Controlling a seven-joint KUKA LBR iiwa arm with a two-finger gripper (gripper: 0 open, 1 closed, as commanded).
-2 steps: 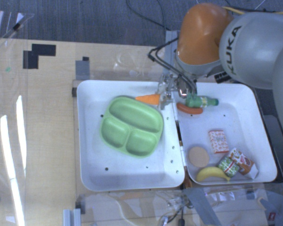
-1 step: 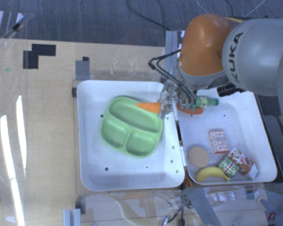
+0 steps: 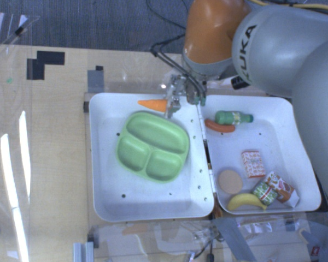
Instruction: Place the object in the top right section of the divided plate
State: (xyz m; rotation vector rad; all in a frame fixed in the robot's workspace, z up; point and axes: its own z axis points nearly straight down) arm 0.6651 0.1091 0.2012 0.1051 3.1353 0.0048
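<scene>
A: How far along is the task?

B: Not done. The orange carrot-shaped toy (image 3: 152,105) lies on the bin floor just beyond the far edge of the green divided plastic plate (image 3: 153,147), not in any section. The plate's sections look bare.

A: And the jaws?

B: The gripper (image 3: 171,103) sits at the carrot's right end, close to the plate's far rim; whether the jaws clasp the carrot or stand released cannot be told from this angle.

A: Any writing?

B: "KUKA" on the grey arm (image 3: 279,37). Labels on the packets right of the plate are too small to read.
</scene>
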